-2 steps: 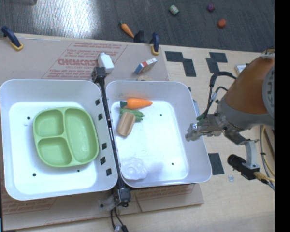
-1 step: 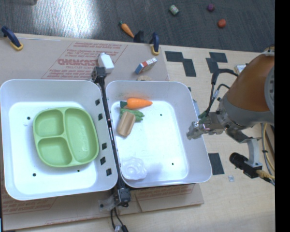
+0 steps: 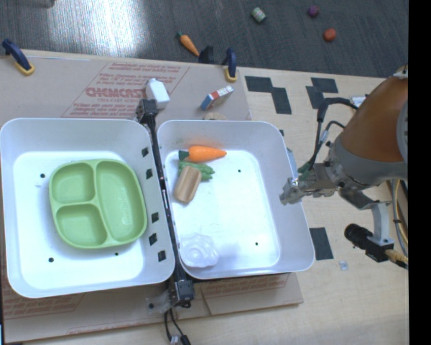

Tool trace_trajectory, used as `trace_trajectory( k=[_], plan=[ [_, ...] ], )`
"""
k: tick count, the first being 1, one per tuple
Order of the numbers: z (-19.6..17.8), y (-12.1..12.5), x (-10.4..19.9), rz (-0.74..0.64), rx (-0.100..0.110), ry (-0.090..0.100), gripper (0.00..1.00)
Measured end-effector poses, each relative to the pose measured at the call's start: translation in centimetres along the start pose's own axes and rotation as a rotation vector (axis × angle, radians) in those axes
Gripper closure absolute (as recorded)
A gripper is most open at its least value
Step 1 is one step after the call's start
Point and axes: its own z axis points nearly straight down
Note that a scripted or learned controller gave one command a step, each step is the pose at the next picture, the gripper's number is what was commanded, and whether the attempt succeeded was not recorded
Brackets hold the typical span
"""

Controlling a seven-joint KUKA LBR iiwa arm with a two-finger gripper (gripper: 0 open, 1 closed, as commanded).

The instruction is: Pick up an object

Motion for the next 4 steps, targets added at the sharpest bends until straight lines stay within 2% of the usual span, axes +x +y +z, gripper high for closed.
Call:
trace_trajectory(
  k=[1, 2, 3, 4],
  plan=[
    [-1.0, 0.1, 0.0, -0.005, -0.002, -0.001, 1.00],
    [0.1, -1.4, 0.0, 0.008, 0.003, 0.001, 1.00],
    [-0.9, -1.2, 0.0, 0.003, 0.002, 0.000, 1.00],
    [0.5, -1.4, 0.0, 0.008, 0.004, 0.001, 1.00]
  ],
)
